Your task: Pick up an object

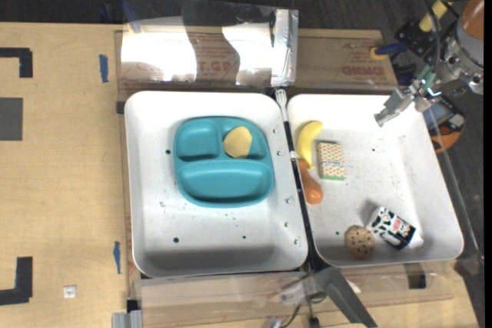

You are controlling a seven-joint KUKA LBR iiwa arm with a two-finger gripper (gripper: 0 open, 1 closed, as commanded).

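1. Objects first, all in the right bin (430, 165): a yellow banana (307, 140) at the left wall, an orange carrot-looking piece (311, 187) just below it, and a small box (331, 161) with a checkered face touching the banana's side.
2. Near the front edge sit a speckled tan ball (358, 240) and a black-and-white carton (393, 228) tipped on its side, pretty much touching.
3. Left bin (146, 188) has a teal divided plate (223, 161) with a yellow lump (237, 141) in its upper right compartment.
4. Gripper (393, 110) hangs over the right bin's back right corner, nothing in it; honestly can't tell how it's set.
5. Writing: red print on the cardboard (346, 61) behind the bins, too blurry to read. Carton print is unreadable too.
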